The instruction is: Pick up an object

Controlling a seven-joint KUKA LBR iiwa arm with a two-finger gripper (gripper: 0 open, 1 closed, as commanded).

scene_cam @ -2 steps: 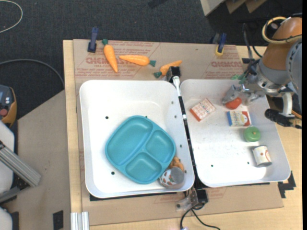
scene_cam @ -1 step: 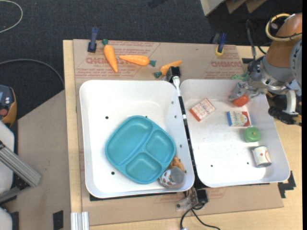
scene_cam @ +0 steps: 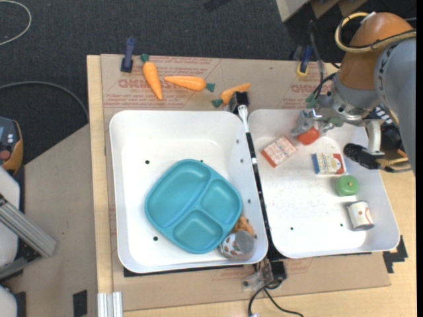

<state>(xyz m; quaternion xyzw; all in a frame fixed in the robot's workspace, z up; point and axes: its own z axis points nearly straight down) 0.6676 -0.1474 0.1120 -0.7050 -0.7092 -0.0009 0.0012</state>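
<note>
gripper (scene_cam: 309, 125) positioned at right bin (scene_cam: 370, 243) far edge, orange-red object (scene_cam: 308, 136) clamped between fingers, red-white carton (scene_cam: 279, 150) beside

Divided tray (scene_cam: 192, 205) lies in left bin (scene_cam: 132, 144); cartons (small ones) (scene_cam: 278, 150) in right bin (scene_cam: 310, 236).

The table (scene_cam: 192, 68) is a brown printed board carrying two shallow white bins side by side: the right bin (scene_cam: 377, 240) lies beneath the tool (scene_cam: 309, 125), the left bin (scene_cam: 125, 177) well to its left. Three toy carrots (scene_cam: 185, 82) lie on the bare board, left of the tool and farther back.
</note>
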